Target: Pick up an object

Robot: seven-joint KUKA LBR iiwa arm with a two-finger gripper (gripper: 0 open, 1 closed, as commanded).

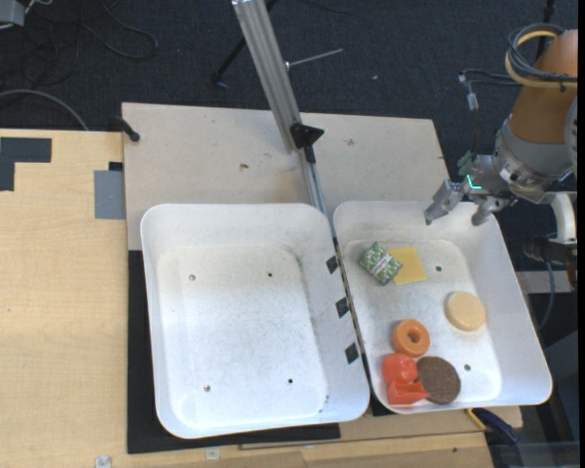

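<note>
My gripper [461, 207] hangs above the far right corner of the right bin [497, 261], fingers spread open with nothing between them. Below it in that bin lie a green patterned packet [378, 261] touching a yellow square slice [408, 265], a pale round disc [465, 311], an orange ring [410, 337], a red block [402, 378] and a dark brown round cookie [438, 379]. All of these sit toward the near side of my gripper, apart from it.
The left bin [175, 261] sits beside the right one, with black clips [338, 286] along their shared edge. A slanted aluminium post [273, 76] rises behind the bins. A wooden surface [49, 300] lies to the left.
</note>
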